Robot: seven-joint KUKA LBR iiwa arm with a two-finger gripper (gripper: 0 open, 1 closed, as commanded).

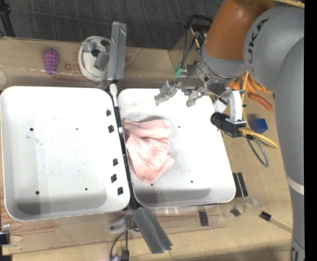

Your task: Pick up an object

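One pink cloth (149,148) lies crumpled in the right bin (212,167), pressed toward that bin's left wall and stretching from about its middle toward the near side. It rests flat on the white floor with folds and a paler patch near its top edge, and nothing touches it. The gripper (178,97) hangs above the far part of the same bin, up and to the right of the cloth and well apart from it. Its two fingers (164,93) are spread, one pointing left and the other sitting to its right, with bare bin floor showing between them and nothing pinched. The grey arm (272,53) with its orange band (229,23) comes in from the right above the wrist, trailing cables and a small blue part beside the bin's right rim. The left bin (17,145) sits just beside the right one, the two sharing a dark divider with small black clips. On the surface (22,64) beyond the left bin lie a small purple object (51,60) and, to its right, a coil of white cable (93,58) near an upright grey post (116,50).
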